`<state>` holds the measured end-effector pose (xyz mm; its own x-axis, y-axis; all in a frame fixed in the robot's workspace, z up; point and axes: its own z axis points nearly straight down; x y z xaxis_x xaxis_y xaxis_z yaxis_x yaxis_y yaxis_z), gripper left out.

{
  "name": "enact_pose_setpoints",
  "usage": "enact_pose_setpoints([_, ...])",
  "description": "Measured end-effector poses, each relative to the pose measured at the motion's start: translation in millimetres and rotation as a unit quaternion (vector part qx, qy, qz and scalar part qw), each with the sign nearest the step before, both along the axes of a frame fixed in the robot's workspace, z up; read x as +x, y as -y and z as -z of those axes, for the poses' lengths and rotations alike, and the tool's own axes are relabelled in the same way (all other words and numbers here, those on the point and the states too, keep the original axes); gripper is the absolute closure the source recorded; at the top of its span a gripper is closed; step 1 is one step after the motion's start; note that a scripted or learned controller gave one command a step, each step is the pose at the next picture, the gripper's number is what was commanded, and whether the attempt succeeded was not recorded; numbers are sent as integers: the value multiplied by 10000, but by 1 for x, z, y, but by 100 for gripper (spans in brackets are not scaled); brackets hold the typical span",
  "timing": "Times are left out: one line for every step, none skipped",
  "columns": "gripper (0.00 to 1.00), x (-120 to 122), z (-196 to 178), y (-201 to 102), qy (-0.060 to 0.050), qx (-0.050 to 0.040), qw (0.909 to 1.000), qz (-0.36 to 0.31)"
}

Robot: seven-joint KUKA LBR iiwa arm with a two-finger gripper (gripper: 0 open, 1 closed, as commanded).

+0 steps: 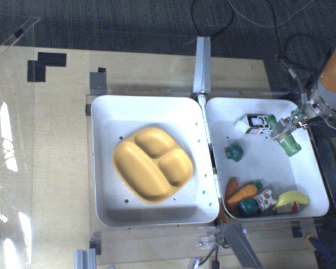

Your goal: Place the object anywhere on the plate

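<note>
Lying in the right bin (319,167) near its upper right corner, a green object (289,144) sits just below the gripper (285,126); whether it is between the fingers cannot be told, nor whether they are parted. The yellow three-part plate (152,164) rests in the left bin (101,150), well apart. Further left in the right bin are a white packet (256,123) and a teal piece (233,151). A carrot (242,193) and banana (292,198) lie along its near edge.
</note>
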<state>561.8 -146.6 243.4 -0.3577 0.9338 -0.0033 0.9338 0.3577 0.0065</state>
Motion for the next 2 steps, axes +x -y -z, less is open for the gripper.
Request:
enact_pose_setpoints([100, 2, -12, -1, 33, -3, 10000, -25])
enact_pose_setpoints([100, -60, 37, 57, -15, -4, 9990, 436])
